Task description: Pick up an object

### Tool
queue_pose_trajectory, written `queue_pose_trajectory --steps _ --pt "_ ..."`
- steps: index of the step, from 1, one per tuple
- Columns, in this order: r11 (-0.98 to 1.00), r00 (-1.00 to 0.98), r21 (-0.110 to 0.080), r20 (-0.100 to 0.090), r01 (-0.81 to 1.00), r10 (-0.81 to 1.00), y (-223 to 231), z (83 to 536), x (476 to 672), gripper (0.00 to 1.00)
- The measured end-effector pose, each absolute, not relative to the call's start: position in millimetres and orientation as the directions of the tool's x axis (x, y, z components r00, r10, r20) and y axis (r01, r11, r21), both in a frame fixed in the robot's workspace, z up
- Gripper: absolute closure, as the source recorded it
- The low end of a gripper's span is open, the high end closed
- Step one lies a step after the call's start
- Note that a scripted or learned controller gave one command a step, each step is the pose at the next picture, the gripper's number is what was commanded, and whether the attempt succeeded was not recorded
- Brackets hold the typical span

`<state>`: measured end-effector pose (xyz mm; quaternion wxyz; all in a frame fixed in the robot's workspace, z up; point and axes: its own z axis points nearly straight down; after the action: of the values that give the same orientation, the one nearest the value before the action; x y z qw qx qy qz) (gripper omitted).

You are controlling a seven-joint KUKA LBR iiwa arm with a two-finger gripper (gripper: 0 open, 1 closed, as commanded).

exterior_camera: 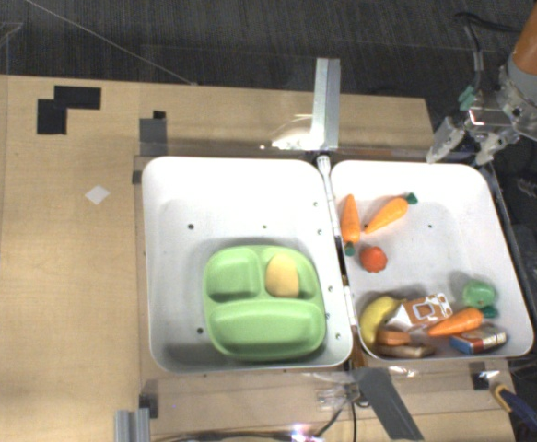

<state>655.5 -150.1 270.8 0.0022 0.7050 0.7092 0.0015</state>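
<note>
Claw (464, 143) open, empty, above far-right corner of right bin (489, 196).

Plate (264, 325) left bin (171, 201) — carrots (385, 214) right

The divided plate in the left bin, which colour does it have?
The divided plate is light green, plain to see in the camera view.

No text, number or brand can be read anywhere; the small carton (426, 310) in the right bin (452, 187) carries an orange-and-white printed face, but its lettering is too small and blurred to make out; the tube (480, 342) beside it shows red and blue colour blocks, nothing legible.
</note>
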Motion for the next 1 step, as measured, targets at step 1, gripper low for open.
queue_pose_trajectory --steps 1 --pt "-0.021 0.021 0.009 -0.001 1.0 1.0 -127.7 97.9 670.4 0.0"
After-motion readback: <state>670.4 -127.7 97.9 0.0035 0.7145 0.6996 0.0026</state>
